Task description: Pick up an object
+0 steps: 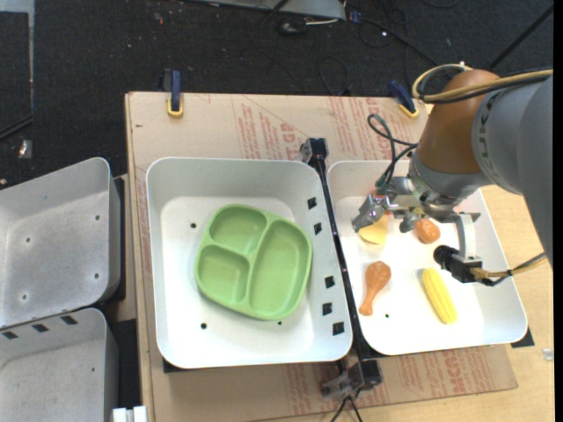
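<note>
Since the job is just to lift any one thing, the loose items sit spread out in the right bin (506,319), lower right of the frame, each w/ bare white floor round it so the jaws can drop on one w/o knocking the rest. The arm (479,130) comes in from the right edge and bends down over the upper part of that bin, prob. because that's where the nearest pieces lie. The gripper (393,211) hangs low over the bin's upper left; whether the jaws are apart or together I can't tell, the metal there is too cluttered. A pale yellow piece (374,234) lies right under the gripper's left side, touching or nearly so, not visibly between anything. An orange piece (427,231) sits just beside on the right. Further down: a drumstick (376,286) near the bin's left wall, a corn cob (438,294) to its right, both well apart from the gripper. A green tray (253,261) rests in the left bin (167,236), centre of frame, out of the way on the tabletop (237,121)
</note>
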Available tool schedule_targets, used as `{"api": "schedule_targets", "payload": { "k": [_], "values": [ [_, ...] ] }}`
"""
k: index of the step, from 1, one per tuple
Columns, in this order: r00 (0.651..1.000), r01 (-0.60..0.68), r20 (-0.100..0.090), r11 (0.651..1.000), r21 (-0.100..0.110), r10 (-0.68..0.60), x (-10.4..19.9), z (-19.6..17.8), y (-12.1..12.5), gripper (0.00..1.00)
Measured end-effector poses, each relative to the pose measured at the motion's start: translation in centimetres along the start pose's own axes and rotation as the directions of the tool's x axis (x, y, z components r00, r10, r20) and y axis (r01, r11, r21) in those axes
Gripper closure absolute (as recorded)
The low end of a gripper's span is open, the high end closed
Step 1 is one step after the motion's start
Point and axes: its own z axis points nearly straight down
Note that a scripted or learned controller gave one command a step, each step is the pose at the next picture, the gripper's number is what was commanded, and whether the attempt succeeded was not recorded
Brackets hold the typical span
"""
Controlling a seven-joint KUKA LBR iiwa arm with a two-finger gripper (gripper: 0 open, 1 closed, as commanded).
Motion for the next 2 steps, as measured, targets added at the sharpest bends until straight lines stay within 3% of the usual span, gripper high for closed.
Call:
{"api": "schedule_targets", "payload": {
  "k": [1, 2],
  "values": [
    [1.000, 0.000, 0.000, 1.000, -0.001, 0.000, 0.1, 4.2, -0.1, 0.00],
    [1.000, -0.001, 0.001, 1.000, -0.008, 0.001, 0.1, 2.8, 0.1, 1.00]
  ]
}}
